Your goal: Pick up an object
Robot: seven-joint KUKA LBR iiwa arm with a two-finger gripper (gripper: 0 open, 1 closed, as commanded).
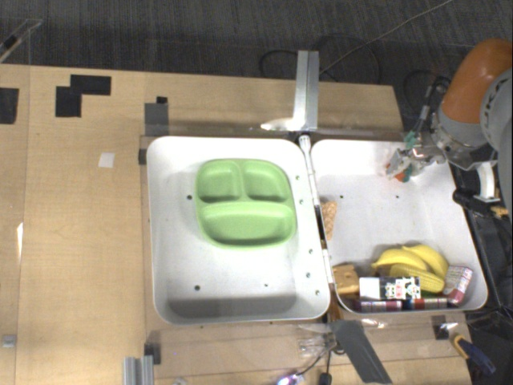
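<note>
Two white bins side by side: left bin (pixel 172 295), right bin (pixel 361 215). The left bin holds one green divided plate (pixel 243 201) with three compartments. In the right bin, at its near wall, lie one bunch of bananas (pixel 413 263), one tan block (pixel 345 277), small boxes (pixel 391 289) and one cylinder (pixel 458 283); their print is illegible. The gripper (pixel 405 164) sits over the right bin's far right corner, well apart from the bananas; whether it is open or grasping anything cannot be told.

A green divided plate (pixel 244 201) lies in the left bin (pixel 172 239). The gripper (pixel 405 164) hangs over the right bin's (pixel 377 215) far corner; bananas (pixel 414 265) and small packages crowd its near edge.
</note>
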